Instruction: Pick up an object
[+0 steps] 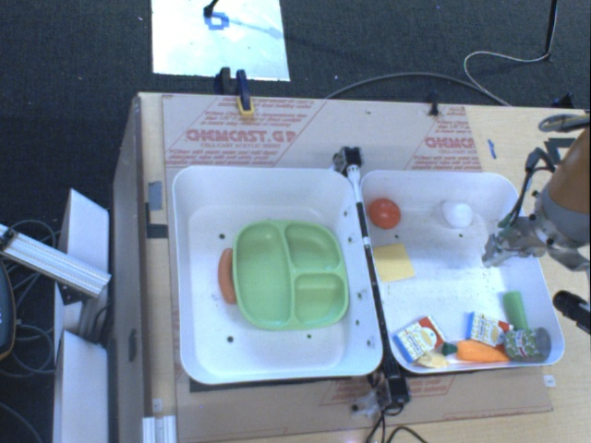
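A: Where do you see the gripper [500,250]?

B: You find it at the right bin's [434,185] right wall, low over the white floor, the grey arm [565,201] coming in from the right edge. Nothing sits between the fingers; whether they stand wide or narrow, you cannot tell from here.

A: And the things to pick?

B: All in that right bin. A red-orange ball [384,213] lies near the top left, a white ball [456,214] to its right, a yellow square [394,262] just below the red one. Along the lower edge you have a small picture card [420,338], a carrot [480,350], a small printed packet [484,327], a green stick [515,310] and a grey patterned can [528,343], packed close together.

A: The left bin [268,181]?

B: It bears a green divided plate [289,274], with an orange sausage-shaped piece [225,276] touching its left rim.
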Robot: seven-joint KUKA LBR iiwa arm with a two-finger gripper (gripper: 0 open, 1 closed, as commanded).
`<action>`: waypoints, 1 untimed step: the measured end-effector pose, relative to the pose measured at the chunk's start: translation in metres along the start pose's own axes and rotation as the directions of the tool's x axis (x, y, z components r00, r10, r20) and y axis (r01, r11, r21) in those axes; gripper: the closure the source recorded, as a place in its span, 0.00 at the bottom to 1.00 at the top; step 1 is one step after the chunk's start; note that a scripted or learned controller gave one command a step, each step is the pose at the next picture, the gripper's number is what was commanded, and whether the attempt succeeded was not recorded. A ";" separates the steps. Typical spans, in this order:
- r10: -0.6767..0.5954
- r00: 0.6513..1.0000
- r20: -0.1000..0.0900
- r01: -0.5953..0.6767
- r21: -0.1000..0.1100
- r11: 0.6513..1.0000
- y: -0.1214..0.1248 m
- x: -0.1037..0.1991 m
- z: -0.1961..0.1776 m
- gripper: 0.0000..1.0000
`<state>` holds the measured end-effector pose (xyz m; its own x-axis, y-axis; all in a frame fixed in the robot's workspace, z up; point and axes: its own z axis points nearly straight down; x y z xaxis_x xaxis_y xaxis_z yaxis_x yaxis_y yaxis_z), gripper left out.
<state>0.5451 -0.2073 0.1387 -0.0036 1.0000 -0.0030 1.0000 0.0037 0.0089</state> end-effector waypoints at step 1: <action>0.000 1.000 0.000 0.000 0.000 1.000 0.000 0.000 0.000 0.00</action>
<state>0.5451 -0.2072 0.1385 -0.0037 1.0000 -0.0028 1.0000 0.0037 0.0086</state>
